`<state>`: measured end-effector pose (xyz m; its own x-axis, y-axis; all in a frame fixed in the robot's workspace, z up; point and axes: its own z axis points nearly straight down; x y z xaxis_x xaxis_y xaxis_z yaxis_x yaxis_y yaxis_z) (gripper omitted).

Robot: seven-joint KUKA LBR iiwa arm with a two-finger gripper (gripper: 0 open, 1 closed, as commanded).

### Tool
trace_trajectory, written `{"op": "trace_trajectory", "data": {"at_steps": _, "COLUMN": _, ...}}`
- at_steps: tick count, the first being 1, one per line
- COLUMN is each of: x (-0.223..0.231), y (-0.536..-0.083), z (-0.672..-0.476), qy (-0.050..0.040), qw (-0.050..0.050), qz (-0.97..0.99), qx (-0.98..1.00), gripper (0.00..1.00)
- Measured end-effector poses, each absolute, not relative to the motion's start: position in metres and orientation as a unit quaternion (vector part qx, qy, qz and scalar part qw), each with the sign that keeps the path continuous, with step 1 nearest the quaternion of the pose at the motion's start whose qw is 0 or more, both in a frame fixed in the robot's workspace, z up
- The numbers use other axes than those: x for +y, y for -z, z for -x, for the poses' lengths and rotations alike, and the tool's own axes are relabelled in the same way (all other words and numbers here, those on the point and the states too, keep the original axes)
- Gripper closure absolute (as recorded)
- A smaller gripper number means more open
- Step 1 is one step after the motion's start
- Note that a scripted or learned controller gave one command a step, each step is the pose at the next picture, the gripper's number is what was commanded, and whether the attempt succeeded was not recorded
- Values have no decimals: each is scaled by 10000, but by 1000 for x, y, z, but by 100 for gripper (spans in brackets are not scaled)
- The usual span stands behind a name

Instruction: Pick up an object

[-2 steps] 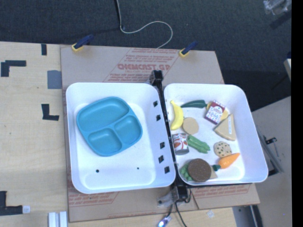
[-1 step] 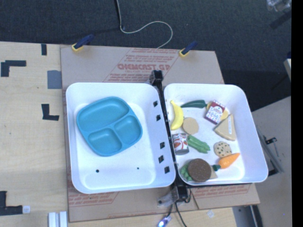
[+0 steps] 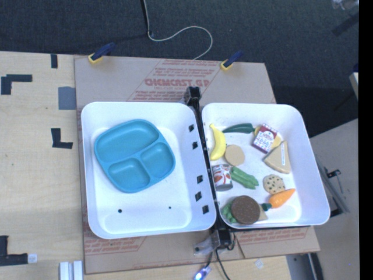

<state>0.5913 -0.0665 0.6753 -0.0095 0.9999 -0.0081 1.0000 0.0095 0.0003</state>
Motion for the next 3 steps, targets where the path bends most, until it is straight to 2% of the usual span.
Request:
{"op": "trace_trajectory", "data": {"at_steps": 2, "x": -66, "y": -695, "z": -592, "qy": 16, "qw": 59, "qz": -7031, "qx": 7111, "gripper": 100}}
{"op": "trace_trajectory", "data": {"at_steps": 3, "x": -65, "y": -706, "z": -594, "qy": -19, "qw": 117, "qz": -7014, "qx": 7127, "gripper": 100}}
